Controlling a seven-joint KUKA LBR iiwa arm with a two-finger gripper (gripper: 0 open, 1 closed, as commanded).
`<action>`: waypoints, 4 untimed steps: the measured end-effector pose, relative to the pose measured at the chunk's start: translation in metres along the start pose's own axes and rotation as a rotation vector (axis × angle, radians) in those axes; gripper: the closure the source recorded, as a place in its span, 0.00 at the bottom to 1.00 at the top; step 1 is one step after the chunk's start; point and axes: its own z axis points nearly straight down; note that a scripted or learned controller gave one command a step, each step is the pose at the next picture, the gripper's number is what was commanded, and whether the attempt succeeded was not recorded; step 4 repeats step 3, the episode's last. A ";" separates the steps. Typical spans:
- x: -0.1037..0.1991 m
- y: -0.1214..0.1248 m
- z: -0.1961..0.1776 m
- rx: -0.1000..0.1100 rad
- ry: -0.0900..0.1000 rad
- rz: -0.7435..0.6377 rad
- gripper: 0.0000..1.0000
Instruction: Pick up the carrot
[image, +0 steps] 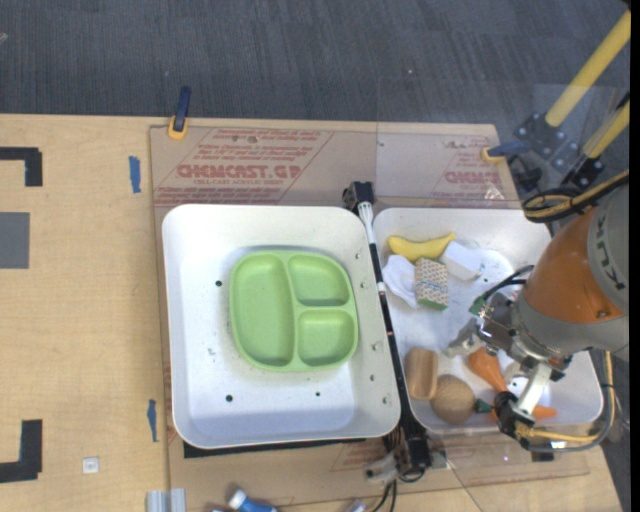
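Observation:
The carrot (487, 370) is an orange wedge lying in the right bin (590, 395), near its front. A small orange tip with green (543, 410) shows just to its right, under the wrist. My gripper (498, 356) hangs low directly over the carrot, at the end of the grey wrist below the orange band. The gripper body covers the carrot's upper part, and I cannot tell whether the carrot is held.
Left of the carrot lie a tan bread roll (421, 372) and a round brown potato-like piece (453, 397). At the back of that bin are a banana (420, 245), white cloth (403, 277) and a checkered box (432, 283). A green divided plate (293, 309) sits in the left bin (190, 330).

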 end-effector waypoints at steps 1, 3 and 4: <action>0.000 0.002 -0.011 -0.007 -0.002 0.002 1.00; 0.113 -0.062 -0.095 0.017 0.000 -0.007 1.00; 0.113 -0.062 -0.095 0.017 0.000 -0.007 1.00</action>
